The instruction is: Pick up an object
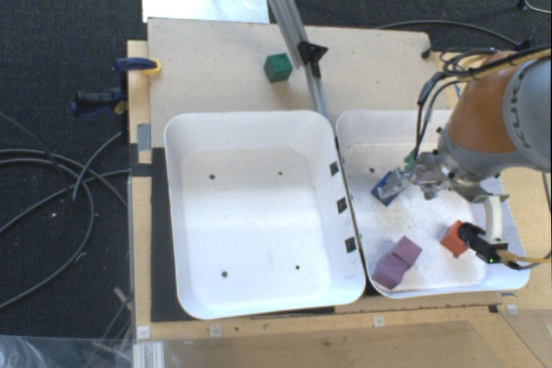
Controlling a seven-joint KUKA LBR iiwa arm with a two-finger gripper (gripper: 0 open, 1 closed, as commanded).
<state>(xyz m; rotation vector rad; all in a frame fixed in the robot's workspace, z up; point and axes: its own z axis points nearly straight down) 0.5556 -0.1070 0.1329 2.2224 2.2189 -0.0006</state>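
Apparently mid-grab: gripper [398,183] low in right bin [358,127], fingers closed around blue object [385,188], not lifted yet. Purple block [397,261] and orange block [454,238] untouched.

The arm [509,121] comprised a rounded grey metal housing with a broad orange band above the wrist. Several black cables [429,103] looped along its outer side toward the wrist. The claw [412,175] was a compact metallic grey assembly; finer details were blurred.

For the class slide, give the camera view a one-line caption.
KUKA arm's gripper over the right bin beside a blue object; purple blocks nearby.
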